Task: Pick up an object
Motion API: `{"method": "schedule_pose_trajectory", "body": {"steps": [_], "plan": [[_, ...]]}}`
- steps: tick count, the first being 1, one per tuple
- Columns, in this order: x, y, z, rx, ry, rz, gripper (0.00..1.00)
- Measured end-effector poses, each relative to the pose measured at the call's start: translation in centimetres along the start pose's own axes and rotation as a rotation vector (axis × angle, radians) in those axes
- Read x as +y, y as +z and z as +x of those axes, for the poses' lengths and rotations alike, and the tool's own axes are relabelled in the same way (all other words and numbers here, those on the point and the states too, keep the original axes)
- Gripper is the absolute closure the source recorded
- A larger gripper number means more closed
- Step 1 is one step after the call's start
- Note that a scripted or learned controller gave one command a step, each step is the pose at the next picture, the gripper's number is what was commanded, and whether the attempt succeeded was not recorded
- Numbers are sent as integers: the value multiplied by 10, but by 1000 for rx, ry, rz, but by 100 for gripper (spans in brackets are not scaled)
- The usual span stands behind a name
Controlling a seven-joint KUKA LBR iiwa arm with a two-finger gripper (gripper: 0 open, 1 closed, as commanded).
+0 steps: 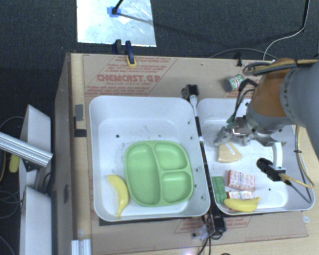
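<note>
Overhead, the gripper hangs low inside the right bin, near that bin's far left part, with the grey arm and its orange band reaching in from the right. Whether the gripper is spread or closed cannot be told from this angle, and nothing can be seen held in it. Just below its tip lies a pale yellow wedge on the bin floor; whether the two touch is unclear.

Nearer the camera in the same bin sits a red-and-white packet. A flat green packet lies along the left wall, and a yellow banana rests against the near wall.

The left bin holds a light green divided plate with three compartments. A second banana lies just beside the plate's left edge, curving toward the bin's near corner.

Both bins rest on a brown sheet with red lettering. On the bench beyond the right bin lies a small green-and-white can, tipped on its side.
</note>
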State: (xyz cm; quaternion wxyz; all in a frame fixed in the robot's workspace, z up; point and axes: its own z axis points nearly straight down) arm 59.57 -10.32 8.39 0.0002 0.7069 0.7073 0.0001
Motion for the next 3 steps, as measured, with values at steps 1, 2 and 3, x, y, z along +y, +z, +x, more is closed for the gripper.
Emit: {"method": "schedule_pose_trajectory", "body": {"steps": [1, 2, 3], "plan": [[-3, 0, 21, 0, -3, 0, 0], [-3, -11, 21, 1, -5, -1, 100], [-49, -101, 93, 1, -4, -3, 100]]}}
